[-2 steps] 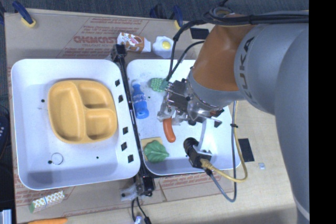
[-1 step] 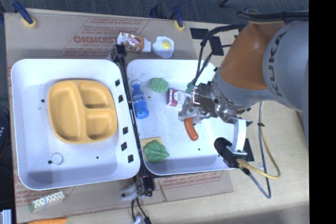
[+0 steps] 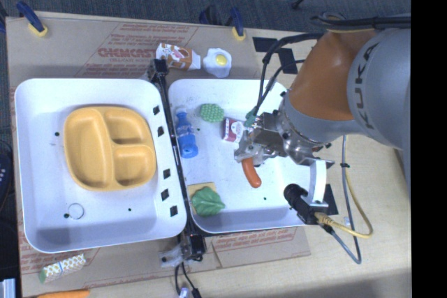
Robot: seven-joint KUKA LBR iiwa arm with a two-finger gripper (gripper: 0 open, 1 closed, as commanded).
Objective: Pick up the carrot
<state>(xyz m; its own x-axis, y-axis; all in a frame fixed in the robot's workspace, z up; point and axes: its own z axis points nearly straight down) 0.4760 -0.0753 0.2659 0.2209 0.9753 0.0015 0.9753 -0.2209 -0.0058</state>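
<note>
Carrot (image 3: pixel 251 174) mid right bin (image 3: pixel 230 223), just beneath gripper (image 3: pixel 248 153), walls apart.

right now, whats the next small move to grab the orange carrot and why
Probably a short straight lift. The metal two-finger gripper sits on the upper end of the small orange carrot, which lies in the right white bin; whether it grips is unclear.

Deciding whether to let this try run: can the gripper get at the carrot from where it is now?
Probably yes. The gripper sits right over the upper end of the carrot in the right bin. The red-and-white carton lies close by but apart from the carrot.
</note>
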